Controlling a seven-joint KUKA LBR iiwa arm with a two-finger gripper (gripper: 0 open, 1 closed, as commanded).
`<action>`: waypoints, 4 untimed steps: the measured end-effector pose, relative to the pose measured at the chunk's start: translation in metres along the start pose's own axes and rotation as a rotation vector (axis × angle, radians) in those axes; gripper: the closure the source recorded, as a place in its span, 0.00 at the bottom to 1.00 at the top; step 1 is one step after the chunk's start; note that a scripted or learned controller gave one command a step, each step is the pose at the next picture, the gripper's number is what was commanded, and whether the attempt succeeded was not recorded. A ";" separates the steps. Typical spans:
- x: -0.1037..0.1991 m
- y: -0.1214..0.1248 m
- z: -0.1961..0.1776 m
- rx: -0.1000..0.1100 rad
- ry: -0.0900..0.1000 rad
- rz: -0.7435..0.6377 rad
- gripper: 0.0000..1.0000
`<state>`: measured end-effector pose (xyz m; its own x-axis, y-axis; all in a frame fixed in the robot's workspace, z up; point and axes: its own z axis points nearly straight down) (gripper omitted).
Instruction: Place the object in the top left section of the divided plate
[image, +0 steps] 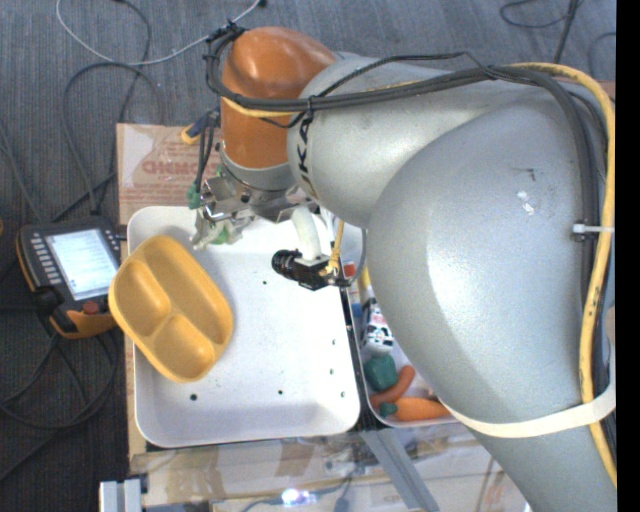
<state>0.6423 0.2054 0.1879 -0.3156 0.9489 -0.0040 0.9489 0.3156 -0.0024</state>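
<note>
The arm was seen reaching in from 3 o'clock, and its grey bulk covered most of the right bin. Its orange band was placed over the 12 o'clock edge of the left bin. The jaws were lowered at the 11 o'clock corner of that bin. Whether they were spread or pressed together could not be told. A small pale green thing was seen right at the jaws, just off the 1 o'clock end of the plate. Whether it was pinched could not be told.

The yellow plate was laid on the 9 o'clock side of the left bin, tilted, with its long axis run from 11 to 5 o'clock.

In the uncovered strip of the right bin, a black-and-white item, a green item and an orange one were crowded together. A tablet was seen at 9 o'clock, off the table.
</note>
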 end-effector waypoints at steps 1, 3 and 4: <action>-0.021 0.020 0.030 0.001 0.001 -0.048 1.00; 0.003 0.012 0.033 0.003 0.005 0.053 1.00; 0.003 0.012 0.025 0.006 0.005 0.052 1.00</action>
<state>0.6523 0.2120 0.1626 -0.2654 0.9641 0.0005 0.9641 0.2654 -0.0083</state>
